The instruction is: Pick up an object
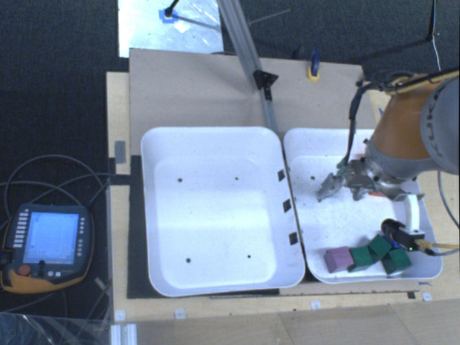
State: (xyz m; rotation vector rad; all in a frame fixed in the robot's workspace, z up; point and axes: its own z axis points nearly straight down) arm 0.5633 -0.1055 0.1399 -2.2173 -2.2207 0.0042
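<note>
In the right bin (309, 144), a mauve block (336, 259) lies at the near edge. Beside it on the right sit three dark green blocks (361, 257), (379, 246), (395, 263), packed close together in the near right corner. My gripper (330, 187) hangs over the middle of the right bin, well behind the blocks and to their left. The grey and orange arm reaches in from the right behind it. I see no object at the gripper.
The left bin (154, 149) stands beside the right one, with small black clips (287, 205) along the shared wall. A slanted metal pole (244, 42) rises behind the bins. A teach pendant (47, 246) lies on the floor at the left.
</note>
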